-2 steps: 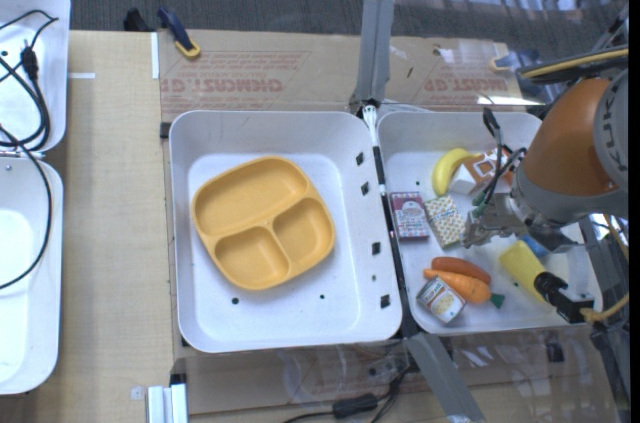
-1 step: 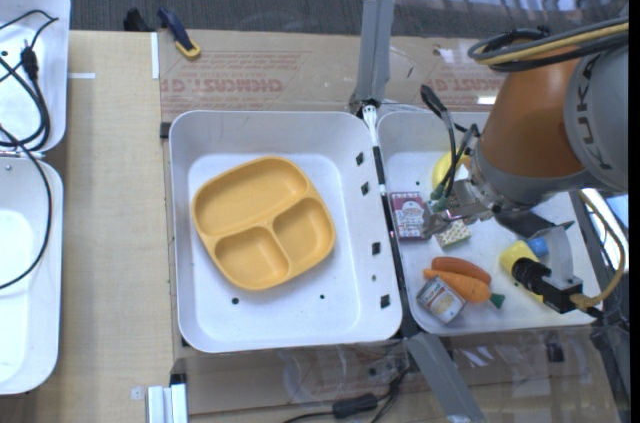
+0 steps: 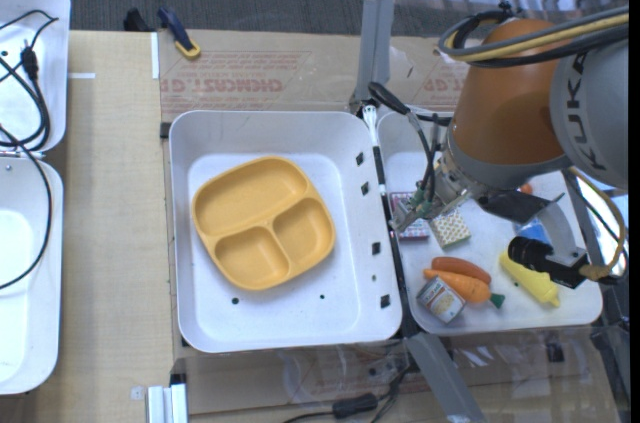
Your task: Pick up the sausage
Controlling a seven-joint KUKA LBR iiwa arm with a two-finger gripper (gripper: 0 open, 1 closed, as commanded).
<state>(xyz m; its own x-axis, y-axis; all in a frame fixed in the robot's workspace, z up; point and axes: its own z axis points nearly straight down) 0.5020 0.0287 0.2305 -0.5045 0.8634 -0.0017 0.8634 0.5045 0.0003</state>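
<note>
The sausage, a short reddish-orange link, lies in the right bin near its front. It lies right behind an orange carrot. My gripper hangs below the orange-banded wrist over the left part of that bin. It is up and to the left of the sausage and apart from it. Its tip is over a pink striped packet and beside a checkered waffle-like block. I see nothing held in it.
A small tin can stands in front of the carrot. A yellow toy lies to the right, with a blue item behind it. The left bin holds a yellow divided plate. The wall between the bins runs close to my gripper's left.
</note>
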